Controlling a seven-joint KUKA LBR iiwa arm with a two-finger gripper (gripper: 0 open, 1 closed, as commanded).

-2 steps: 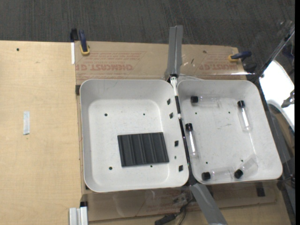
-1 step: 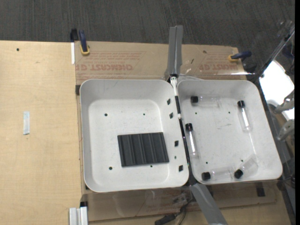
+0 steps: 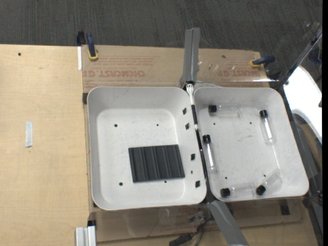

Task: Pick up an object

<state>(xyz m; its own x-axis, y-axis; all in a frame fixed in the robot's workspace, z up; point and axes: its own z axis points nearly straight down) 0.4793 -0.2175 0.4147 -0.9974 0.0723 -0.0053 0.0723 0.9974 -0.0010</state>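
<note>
A black ribbed rectangular pad [image 3: 156, 163] lies flat on the floor of the left bin [image 3: 102, 137], slightly right of its centre and towards the front. The right bin [image 3: 287, 137] holds several clear plastic tubes with black caps. One tube [image 3: 209, 152] lies along its left wall. Another tube [image 3: 266, 127] rests near the right wall, and a third [image 3: 225, 110] is at the back. More clear tubes [image 3: 243, 190] lie along the front wall.
A grey metal post [image 3: 190, 55] stands behind the seam between the bins. Clamps [image 3: 91, 47] [image 3: 261, 62] hold a cardboard sheet [image 3: 133, 68] under the bins. A small silver strip [image 3: 28, 135] lies on the wooden bench at left. A white curved part [image 3: 307, 94] sits at the right edge.
</note>
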